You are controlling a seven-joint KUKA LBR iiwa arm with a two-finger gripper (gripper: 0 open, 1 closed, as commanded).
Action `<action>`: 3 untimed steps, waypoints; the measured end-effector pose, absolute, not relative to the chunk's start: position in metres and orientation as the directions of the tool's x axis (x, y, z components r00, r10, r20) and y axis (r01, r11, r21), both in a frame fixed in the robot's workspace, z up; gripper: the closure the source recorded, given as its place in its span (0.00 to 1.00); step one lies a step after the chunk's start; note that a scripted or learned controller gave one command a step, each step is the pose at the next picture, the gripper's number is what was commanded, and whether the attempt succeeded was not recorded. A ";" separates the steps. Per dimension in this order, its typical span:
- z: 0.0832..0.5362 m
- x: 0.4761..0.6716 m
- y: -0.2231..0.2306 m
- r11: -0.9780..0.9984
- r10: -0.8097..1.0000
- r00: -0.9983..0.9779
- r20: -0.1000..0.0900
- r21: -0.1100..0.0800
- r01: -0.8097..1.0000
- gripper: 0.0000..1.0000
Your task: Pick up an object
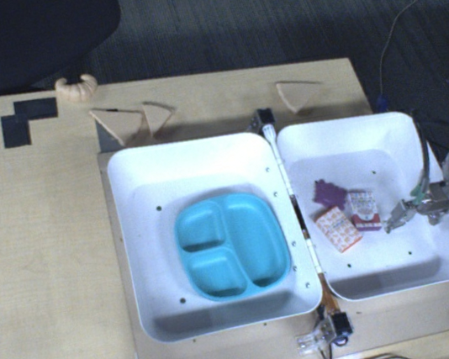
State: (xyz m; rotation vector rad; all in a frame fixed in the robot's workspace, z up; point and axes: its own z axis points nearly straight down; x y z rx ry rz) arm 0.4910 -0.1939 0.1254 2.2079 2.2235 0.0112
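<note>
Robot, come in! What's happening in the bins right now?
Gripper low in right bin, beside small packets. Nothing held. Blue tray in left bin.

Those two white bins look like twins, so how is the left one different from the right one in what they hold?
The left bin holds one large blue divided tray that covers much of its floor; the right bin holds a few small items: a purple piece and two small printed packets, bunched near its left side. The claw reaches into the right bin, not the left. Both are shallow, white and similar in size.
</note>
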 end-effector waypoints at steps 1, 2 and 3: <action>0.087 0.489 -0.158 0.003 1.000 -0.003 -0.002 0.007 1.000 0.00; 0.099 0.491 -0.158 0.005 1.000 -0.005 -0.004 0.014 1.000 1.00; 0.099 0.491 -0.158 0.005 1.000 -0.005 -0.003 0.013 1.000 0.00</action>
